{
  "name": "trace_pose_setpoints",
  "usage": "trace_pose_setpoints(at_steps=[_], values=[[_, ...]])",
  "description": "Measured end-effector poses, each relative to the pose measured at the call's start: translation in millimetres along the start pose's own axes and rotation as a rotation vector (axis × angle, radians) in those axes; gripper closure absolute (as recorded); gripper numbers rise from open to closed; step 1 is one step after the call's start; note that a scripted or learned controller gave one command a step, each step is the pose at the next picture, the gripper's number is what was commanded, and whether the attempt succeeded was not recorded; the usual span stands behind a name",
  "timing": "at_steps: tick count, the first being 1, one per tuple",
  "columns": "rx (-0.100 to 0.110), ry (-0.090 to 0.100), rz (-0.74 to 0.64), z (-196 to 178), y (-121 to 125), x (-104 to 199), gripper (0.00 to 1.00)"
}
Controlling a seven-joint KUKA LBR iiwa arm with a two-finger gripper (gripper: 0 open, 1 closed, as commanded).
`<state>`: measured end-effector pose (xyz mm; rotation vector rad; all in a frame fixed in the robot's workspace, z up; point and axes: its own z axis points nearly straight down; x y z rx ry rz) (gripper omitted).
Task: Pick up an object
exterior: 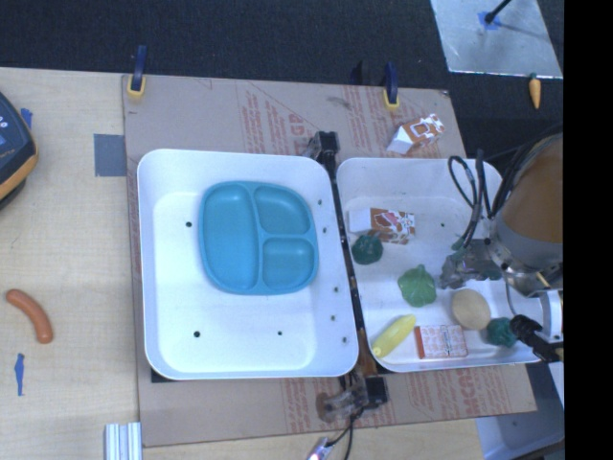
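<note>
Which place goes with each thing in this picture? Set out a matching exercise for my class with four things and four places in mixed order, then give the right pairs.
Things
1. blue divided plate
2. orange sausage
3. yellow banana
4. small milk carton

Places
A. on the cardboard beyond the right bin's far edge
B. in the left bin
C. on the bare bench, left of both bins
D. in the right bin, near its front edge

Pairs: 1-B, 2-C, 3-D, 4-A
</note>
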<state>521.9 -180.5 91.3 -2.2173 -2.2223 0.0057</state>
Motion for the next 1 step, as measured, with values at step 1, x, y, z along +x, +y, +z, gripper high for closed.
trace_pose_setpoints(at_steps=[1], values=[[-0.004,0.0,-0.001,-143.9,-43.8,-32.0,0.0]])
